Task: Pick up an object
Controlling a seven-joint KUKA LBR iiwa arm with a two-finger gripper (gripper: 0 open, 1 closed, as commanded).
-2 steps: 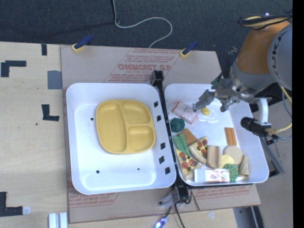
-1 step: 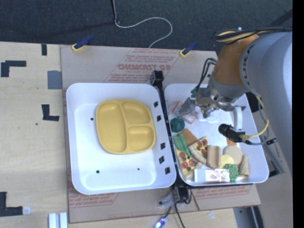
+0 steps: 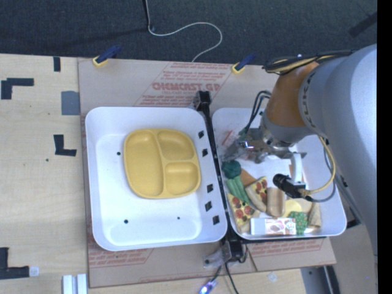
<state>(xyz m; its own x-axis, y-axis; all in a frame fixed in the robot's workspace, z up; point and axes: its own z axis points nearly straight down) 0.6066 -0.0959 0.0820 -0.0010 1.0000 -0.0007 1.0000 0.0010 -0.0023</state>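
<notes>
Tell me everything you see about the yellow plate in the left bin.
The yellow plate is a rounded-square tray that looks like matte plastic, moulded into three compartments: one tall one on its left and two smaller ones on its right. It lies flat and right side up on the floor of the left bin, turned slightly, in the upper middle of the bin. Nothing lies in it, and nothing touches it except the bin floor.

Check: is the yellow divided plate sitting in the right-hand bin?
No, the yellow divided plate lies in the left bin, away from the toy food.
</notes>
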